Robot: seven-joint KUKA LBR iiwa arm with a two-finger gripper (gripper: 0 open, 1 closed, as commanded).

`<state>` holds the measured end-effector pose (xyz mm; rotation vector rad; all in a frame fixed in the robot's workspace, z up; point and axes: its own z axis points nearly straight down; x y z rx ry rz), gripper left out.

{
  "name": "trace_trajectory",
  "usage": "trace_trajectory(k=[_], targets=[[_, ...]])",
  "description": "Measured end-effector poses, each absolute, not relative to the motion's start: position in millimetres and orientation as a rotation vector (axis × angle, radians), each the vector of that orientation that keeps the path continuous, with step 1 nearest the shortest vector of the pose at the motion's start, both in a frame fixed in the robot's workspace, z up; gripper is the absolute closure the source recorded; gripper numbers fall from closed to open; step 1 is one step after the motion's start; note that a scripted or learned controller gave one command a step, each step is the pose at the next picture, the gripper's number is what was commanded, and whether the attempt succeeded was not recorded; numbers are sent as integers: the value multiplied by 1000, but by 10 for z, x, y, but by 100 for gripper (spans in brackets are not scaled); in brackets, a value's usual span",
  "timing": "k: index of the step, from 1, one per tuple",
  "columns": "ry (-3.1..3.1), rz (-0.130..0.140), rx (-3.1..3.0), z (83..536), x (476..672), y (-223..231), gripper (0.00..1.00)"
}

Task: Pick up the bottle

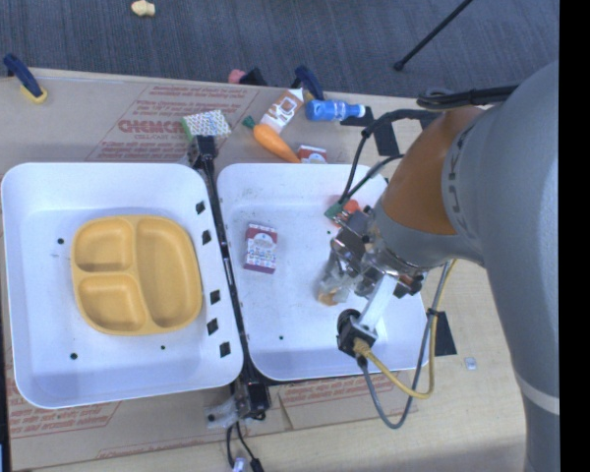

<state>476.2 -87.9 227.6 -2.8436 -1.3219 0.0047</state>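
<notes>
Gripper [336, 275] low over right bin [295, 347], right of centre, with a small yellowish-clear item directly under its tip; finger state cannot be read, wrist hardware blocks the view, and that item cannot be identified as bottle or anything else. Blue bottle [332, 111] lies on its side on the cardboard behind the right bin, outside it and well apart from gripper, beside a white bottle [279, 112] and carrot [273, 143]. Small red-white box [261, 247] lies in right bin left of gripper; yellow tray [138, 273] sits in left bin [39, 362].
</notes>
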Motion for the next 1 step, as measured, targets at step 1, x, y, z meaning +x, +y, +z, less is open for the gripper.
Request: trace_trajectory(k=[1], targets=[[-1062, 8, -2950, 1910, 4754, -874, 100]])
